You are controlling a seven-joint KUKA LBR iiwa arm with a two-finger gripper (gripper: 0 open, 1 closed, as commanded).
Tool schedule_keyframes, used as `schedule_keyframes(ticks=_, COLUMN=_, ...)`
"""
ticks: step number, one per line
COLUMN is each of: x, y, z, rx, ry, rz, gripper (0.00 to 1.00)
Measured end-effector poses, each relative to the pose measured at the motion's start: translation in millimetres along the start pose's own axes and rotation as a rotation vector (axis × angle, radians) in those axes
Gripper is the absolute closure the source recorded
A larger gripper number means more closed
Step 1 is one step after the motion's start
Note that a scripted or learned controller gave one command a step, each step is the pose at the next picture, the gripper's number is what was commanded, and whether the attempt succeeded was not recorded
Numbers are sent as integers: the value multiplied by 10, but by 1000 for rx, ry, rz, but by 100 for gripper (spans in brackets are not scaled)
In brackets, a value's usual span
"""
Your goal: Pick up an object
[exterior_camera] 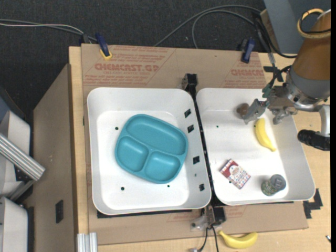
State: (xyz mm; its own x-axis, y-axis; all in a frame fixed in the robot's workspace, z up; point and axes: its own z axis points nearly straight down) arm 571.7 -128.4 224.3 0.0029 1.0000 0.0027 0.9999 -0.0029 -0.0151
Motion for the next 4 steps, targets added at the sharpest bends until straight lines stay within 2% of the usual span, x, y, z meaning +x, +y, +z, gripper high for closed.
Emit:
schedule_keyframes(ticks=1, x=3, y=26, z=-74, rx=-14, ry=-2, rz=-3, gripper=0)
schedule_keyframes(ticks=2, x=18, y=16, z=349, rx=-9, ry=0, rz=-3, gripper=0)
schedule_keyframes(ticks=4, x=-35, y=89, z=1424, rx=-9, ry=0, rz=-3, gripper=0)
